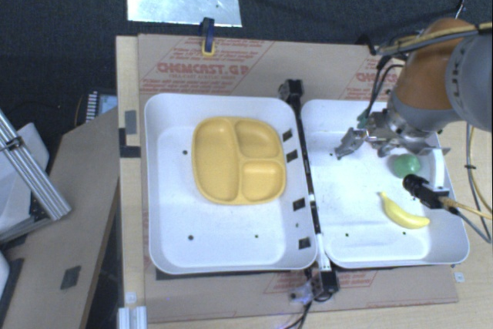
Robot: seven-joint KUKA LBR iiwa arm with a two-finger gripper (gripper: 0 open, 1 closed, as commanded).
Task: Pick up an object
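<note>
The job is to pick up one thing, and it does not look done yet.

There are two white bins on the desk [131, 189]. The left bin [166, 166] has a yellow plate [237, 159] in it, with three little parts for food. The right bin [339, 235] has two toys lying on its floor. A yellow banana [404, 213] lies toward the near right corner. A green round thing [405, 163] sits a bit farther back, close to the right wall, and the arm hides part of it.

The arm comes in from the right and hangs over the far part of the right bin. The gripper [350, 141] points to the left, over a bare white spot. I see nothing between its fingers. They look a little apart, but they are small and blurry, so I cannot tell for sure.

The green thing is just to the right of the gripper, under the wrist. The banana is nearer to us and apart from the gripper. Both toys are lying in the bin, so nothing is lifted.

What is left is almost everything, I think: move over one toy, go down, squeeze it, and lift it up.
</note>
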